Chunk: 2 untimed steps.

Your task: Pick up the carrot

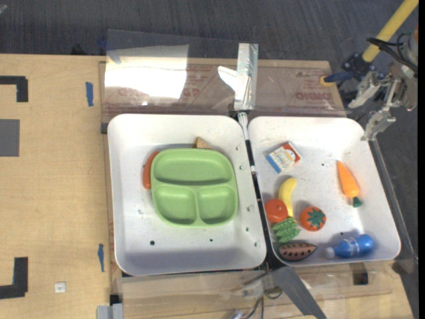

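- Camera view: we cannot tell how the gripper (380, 115) jaws stand, off the right bin's (319, 133) far-right corner.
- We judge the carrot (348, 181) could roll against the bin wall and slip.

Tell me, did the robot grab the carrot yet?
Not yet. The carrot lies in the right bin, near its right wall. The gripper is at the bin's top right corner, above the carrot, holding nothing. Reaching, grabbing and lifting are all left.

A green divided tray (194, 186) filled the left bin (126, 198); the right bin (312, 135) held a banana (287, 193), tomato (313, 218) and blue bottle (352, 246).
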Motion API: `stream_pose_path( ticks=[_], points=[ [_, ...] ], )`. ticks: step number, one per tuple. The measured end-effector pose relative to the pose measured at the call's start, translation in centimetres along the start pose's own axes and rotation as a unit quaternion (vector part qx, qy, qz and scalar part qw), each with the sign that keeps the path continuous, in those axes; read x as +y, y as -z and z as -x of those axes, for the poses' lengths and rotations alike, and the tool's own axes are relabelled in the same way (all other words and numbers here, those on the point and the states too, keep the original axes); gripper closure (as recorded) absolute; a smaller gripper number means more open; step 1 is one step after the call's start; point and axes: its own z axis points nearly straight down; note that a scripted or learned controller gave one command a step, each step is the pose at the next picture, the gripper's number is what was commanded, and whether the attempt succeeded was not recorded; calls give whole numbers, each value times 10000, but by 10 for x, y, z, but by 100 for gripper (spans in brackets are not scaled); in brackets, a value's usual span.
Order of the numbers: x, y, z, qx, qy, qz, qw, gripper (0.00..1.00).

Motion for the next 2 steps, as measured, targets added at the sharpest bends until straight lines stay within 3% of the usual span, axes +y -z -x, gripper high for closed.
stream_pose_path(
  ticks=[1, 2],
  points=[
    [2, -122, -26, 54, 58, 22, 10000, 0],
    [1, -161, -38, -13, -326, -1, 9995, 0]
  ],
)
